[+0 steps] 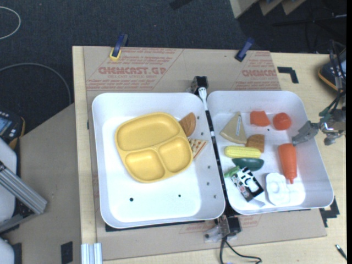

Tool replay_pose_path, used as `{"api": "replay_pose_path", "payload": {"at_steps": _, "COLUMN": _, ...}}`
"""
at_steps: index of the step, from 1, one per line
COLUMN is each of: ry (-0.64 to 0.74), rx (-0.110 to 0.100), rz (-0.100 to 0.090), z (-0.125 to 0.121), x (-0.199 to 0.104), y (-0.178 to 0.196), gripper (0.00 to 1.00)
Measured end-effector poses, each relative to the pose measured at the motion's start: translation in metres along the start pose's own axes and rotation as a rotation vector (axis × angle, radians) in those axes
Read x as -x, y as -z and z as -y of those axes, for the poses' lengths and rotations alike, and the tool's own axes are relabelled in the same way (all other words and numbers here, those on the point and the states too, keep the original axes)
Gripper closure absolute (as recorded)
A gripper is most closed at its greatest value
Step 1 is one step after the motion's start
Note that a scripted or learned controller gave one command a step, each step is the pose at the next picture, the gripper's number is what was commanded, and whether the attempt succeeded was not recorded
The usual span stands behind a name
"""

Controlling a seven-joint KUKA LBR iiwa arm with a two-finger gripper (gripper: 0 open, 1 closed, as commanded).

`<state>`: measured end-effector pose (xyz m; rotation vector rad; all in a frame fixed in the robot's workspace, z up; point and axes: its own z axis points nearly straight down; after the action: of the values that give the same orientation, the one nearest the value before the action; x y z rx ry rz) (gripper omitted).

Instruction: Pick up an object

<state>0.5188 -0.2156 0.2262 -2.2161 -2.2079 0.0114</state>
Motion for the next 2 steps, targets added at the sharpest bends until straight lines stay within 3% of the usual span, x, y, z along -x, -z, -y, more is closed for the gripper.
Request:
{"api": "replay_pose_path", "payload": {"at_steps": 1, "ry": 0.004, "rx": 0.014, "rz": 0.004, "z": -0.003, "x": -0.001, "y": 0.007, "gripper": 0.0}}
{"api": "replay_pose_path", "payload": {"at_steps": 2, "ry": 0.003, "rx": 0.013, "rz": 0.003, "z": -0.004, "x": 0.002, "y": -0.033, "gripper": 0.0}}
